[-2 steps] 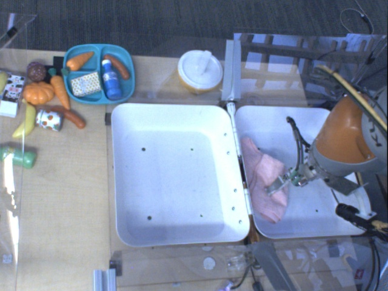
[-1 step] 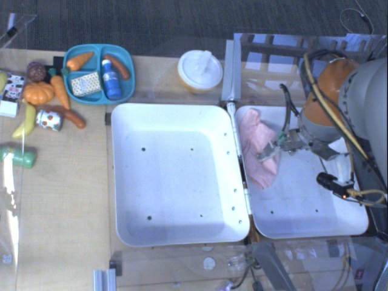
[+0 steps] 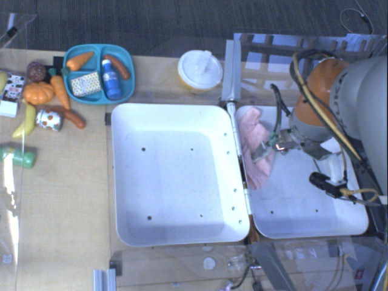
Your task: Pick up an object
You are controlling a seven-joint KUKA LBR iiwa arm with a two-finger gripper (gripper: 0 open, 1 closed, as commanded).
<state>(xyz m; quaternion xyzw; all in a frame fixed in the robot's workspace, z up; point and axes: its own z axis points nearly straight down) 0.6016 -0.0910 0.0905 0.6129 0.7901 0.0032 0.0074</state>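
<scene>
A crumpled pink cloth (image 3: pixel 253 145) lies against the left wall of the right white bin (image 3: pixel 315 220). My gripper (image 3: pixel 265 148) reaches in from the right and sits low over the cloth's right side, its fingertips touching or just above the fabric. The grey arm with its orange band (image 3: pixel 324 83) covers the bin's upper right part. The gripper's body hides how the fingers stand.
The left white bin (image 3: pixel 176 223) lies next to the right one. On the bench at far left, a blue divided plate (image 3: pixel 100 74) holds toy food, with more toy food (image 3: pixel 45 105) beside it. A white lidded cup (image 3: pixel 200 70) stands behind the bins.
</scene>
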